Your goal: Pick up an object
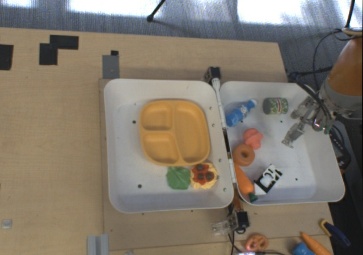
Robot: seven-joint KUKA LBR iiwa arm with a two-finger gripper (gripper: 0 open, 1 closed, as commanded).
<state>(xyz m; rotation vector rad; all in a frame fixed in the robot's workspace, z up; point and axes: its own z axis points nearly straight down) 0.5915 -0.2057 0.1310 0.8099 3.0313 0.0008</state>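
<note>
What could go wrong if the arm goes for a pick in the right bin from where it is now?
The pincer hangs by the right bin's far edge, apart from everything. The doughnut, pink toy and carrot crowd together by the divider, so a grab there may nudge neighbours or close on two. The green can lies on its side and could roll away.

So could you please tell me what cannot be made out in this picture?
- Pincer, camera view: fingers too small and blurred to judge.
- Can: label too small to read.
- Carrot: lower end hidden by the bin rim.
- Arm: cut off by the right edge.
</note>
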